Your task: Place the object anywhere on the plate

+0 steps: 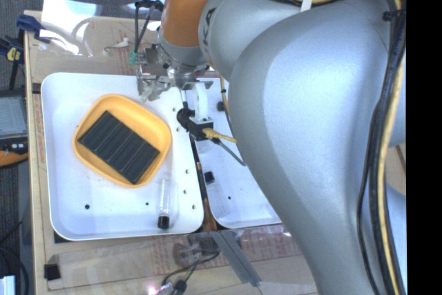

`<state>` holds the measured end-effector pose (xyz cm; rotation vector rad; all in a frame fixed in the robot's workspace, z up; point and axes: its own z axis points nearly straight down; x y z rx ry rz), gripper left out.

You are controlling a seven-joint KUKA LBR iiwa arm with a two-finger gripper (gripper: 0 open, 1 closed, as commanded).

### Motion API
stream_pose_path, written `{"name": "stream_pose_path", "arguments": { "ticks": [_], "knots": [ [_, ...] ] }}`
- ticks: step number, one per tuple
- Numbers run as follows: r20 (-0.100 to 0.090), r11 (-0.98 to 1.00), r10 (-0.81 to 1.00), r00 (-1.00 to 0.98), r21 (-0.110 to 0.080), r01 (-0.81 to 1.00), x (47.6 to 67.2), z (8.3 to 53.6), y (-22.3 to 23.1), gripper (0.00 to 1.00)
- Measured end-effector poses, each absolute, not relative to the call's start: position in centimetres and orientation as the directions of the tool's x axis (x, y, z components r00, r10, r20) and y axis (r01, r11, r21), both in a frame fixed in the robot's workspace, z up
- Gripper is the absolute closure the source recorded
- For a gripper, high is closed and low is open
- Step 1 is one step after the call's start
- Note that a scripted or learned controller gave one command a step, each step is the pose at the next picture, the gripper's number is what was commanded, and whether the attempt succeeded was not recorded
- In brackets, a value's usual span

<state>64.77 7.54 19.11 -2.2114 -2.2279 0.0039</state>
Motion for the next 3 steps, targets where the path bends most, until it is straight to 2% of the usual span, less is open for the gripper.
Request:
{"name": "stream_pose_path", "arguments": {
  "ticks": [1, 2, 3],
  "knots": [
    [0.001, 0.018, 1.000, -0.018, -0.006, 1.000, 64.8, 20.1, 7.8, 1.00],
    [0.001, 0.172, 0.985, -0.172, -0.007, 0.985, 62.9, 19.2, 13.1, 1.00],
    [0.001, 0.362, 0.932, -0.362, 0.000, 0.932, 65.6, 20.1, 15.3, 1.00]
  ]
}}
